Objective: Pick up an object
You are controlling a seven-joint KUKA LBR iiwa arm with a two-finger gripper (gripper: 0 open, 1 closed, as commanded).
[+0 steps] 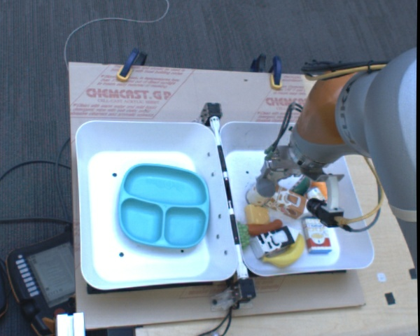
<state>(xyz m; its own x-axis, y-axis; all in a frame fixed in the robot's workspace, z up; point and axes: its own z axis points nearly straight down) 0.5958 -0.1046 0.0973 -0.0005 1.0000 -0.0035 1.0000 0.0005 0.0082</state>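
1. The grey arm (378,110) with its orange band (320,110) reaches in from the right over the right bin (360,254). There are two white bins side by side on a board; the left bin (91,187) holds one blue three-part plate (164,205).
2. The gripper (267,185) hangs low over the left middle of the right bin, just above the pile of objects. Whether it has anything in its grasp, or how far apart it stands, I cannot tell.
3. The objects lie crowded in the near half of the right bin: one yellow banana (285,257) at the front, its long axis running left to right and tilted slightly up to the right; one black-and-white card (274,240) on top of it; one orange block (260,219); one small red-and-white box (318,235), standing lengthwise front to back; one brown-and-white packet (291,201) beside the gripper.
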